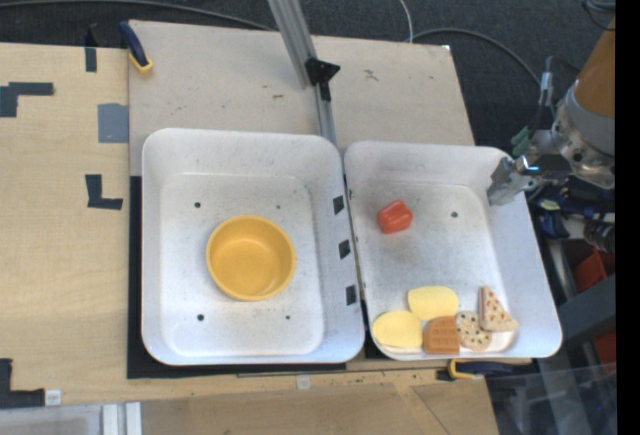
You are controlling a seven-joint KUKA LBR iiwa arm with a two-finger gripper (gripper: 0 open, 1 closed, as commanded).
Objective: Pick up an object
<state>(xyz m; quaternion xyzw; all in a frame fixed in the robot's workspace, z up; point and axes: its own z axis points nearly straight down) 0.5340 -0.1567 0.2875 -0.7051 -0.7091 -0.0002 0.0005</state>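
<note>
Clustered at the near edge of the right bin [520, 253] — two yellow pieces [432, 301], one brown waffle-like piece [441, 335], one speckled wedge [494, 311], plus one red block [395, 217] mid-bin and one yellow bowl [251, 257] in the left bin [160, 223]. Approach step, nothing held; end effector [505, 181] over the right bin's far right rim, opening impossible to tell — next, probably swing inward over one piece, then lower.

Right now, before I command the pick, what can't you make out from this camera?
- Gripper in the camera view: too small and blurred to judge.
- Arm: cut off by the right edge.
- Waffle piece, cookie and wedge in the right bin: crowded together, so overlap or mere touching is unclear.
</note>
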